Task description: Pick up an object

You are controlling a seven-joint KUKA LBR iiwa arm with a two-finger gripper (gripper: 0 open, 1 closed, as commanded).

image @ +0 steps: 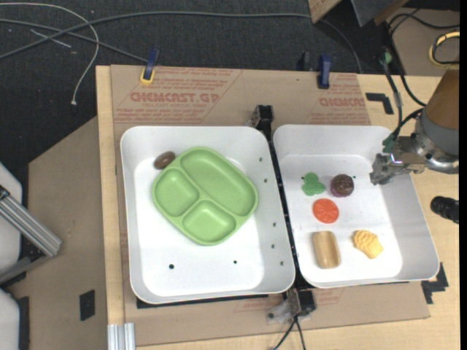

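- Two shallow white bins sit side by side on the counter (109, 195); the left bin (139, 217) and the right bin (412, 224) touch along their inner edges
- the left bin holds a green divided tray (206, 195), turned at an angle, with three compartments; a small brown oval piece (164, 160) lies just beside the tray's upper left corner, on the bin floor
- five small objects lie in the right bin, near its middle and front: a green leafy piece (313, 184); a dark purple round piece (341, 186) just to its right; a red round piece (325, 211) below those two; a tan bread-like block (326, 249) toward the front; a yellow ridged piece (368, 243) to the right of the block
- the arm (444, 122) enters from the right; the pincer (382, 169) hangs over the right bin's upper right part, near the purple piece but apart from it; nothing shows between its fingers; whether they stand wide or narrow I cannot tell
- two blue clamps (151, 63) grip the counter's far edge
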